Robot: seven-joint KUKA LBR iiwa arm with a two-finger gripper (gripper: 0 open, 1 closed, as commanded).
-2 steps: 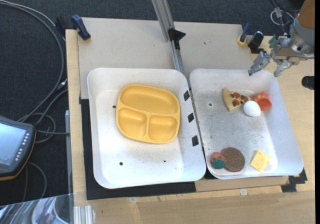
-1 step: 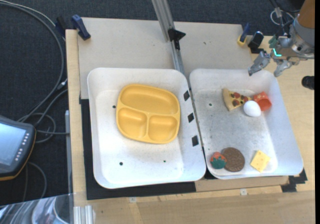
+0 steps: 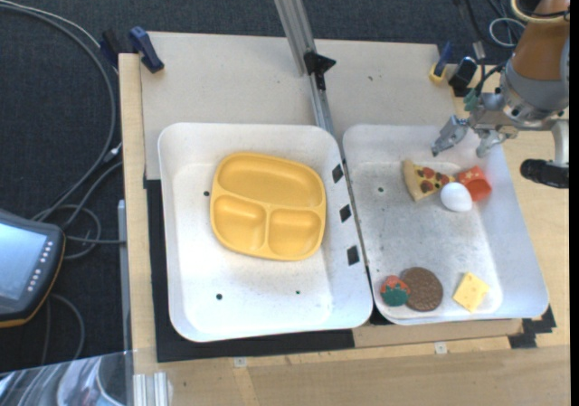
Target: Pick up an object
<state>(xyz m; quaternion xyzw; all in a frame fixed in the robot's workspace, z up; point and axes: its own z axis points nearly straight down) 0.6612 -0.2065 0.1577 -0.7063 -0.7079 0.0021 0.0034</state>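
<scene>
The right bin (image 3: pixel 507 241) holds a pizza slice (image 3: pixel 423 180), a white egg (image 3: pixel 456 197) and a red-orange piece (image 3: pixel 477 184) clustered near its far side. At its near edge lie a brown round cookie (image 3: pixel 422 287), a small red and green item (image 3: pixel 393 289) and a yellow cheese wedge (image 3: pixel 470 291). My gripper (image 3: pixel 468 136) hangs over the bin's far right corner, just above and behind the pizza slice and egg. Its fingers are spread apart with nothing between them.
The left bin (image 3: pixel 181 214) carries a yellow divided plate (image 3: pixel 268 205). A slanted metal pole (image 3: pixel 294 15) crosses the bench behind the bins. Blue clamps sit at the bench's far corners, and cables lie on the floor to the left.
</scene>
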